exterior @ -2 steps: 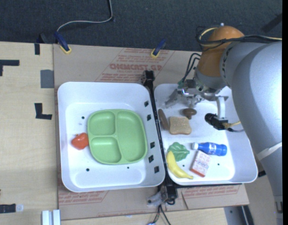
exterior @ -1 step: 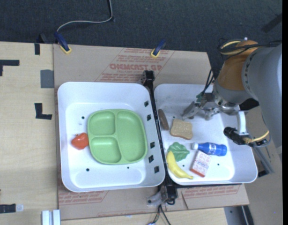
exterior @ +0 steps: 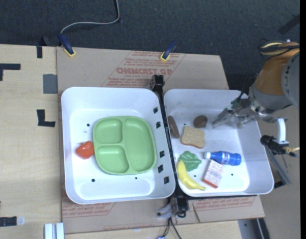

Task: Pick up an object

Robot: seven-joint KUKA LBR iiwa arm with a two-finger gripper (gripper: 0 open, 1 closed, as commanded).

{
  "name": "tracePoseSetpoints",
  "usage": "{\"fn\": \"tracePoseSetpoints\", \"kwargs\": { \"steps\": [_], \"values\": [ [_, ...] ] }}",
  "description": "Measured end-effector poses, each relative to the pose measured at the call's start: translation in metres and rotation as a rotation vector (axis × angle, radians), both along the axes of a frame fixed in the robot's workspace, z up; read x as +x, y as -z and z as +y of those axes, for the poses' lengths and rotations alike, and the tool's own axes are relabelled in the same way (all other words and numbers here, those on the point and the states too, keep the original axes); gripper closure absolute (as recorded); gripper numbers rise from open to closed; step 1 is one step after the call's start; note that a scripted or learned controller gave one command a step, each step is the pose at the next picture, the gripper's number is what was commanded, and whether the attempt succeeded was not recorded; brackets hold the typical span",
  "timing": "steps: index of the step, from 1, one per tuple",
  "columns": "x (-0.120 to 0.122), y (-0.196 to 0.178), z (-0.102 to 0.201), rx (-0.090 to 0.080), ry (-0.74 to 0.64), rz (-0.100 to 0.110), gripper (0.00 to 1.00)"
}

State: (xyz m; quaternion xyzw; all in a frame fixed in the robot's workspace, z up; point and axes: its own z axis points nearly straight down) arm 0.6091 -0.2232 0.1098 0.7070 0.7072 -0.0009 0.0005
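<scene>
My gripper (exterior: 221, 119) hangs in the upper part of the right bin (exterior: 252, 183), reaching in from the right, open with nothing between its fingers. Just left of it lies a small brown round object (exterior: 200, 120). A slice of bread (exterior: 193, 137) sits below that, and a brown oblong piece (exterior: 173, 126) lies near the bin's left wall. Lower down are a blue bottle (exterior: 225, 158) on its side, a red and white packet (exterior: 213, 174), a green leafy item (exterior: 190, 160) and a yellow banana (exterior: 187, 177).
The left bin (exterior: 75, 103) holds a green divided plate (exterior: 125, 144) with a red fruit-like item (exterior: 84, 150) at its left. A black divider (exterior: 162, 133) runs between the bins. Both stand on a cardboard sheet (exterior: 138, 66).
</scene>
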Motion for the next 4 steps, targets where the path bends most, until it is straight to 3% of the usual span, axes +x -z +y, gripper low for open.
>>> {"fn": "tracePoseSetpoints", "kwargs": {
  "steps": [1, 2, 3, 4],
  "values": [
    [0.008, 0.023, 0.075, 0.001, -0.003, -0.007, 0.00],
    [0.060, 0.023, 0.070, 0.001, -0.002, -0.006, 0.00],
    [0.060, 0.013, 0.069, -0.002, -0.003, -0.005, 1.00],
    [0.059, 0.014, 0.069, -0.003, -0.003, -0.005, 0.00]
  ]
}}
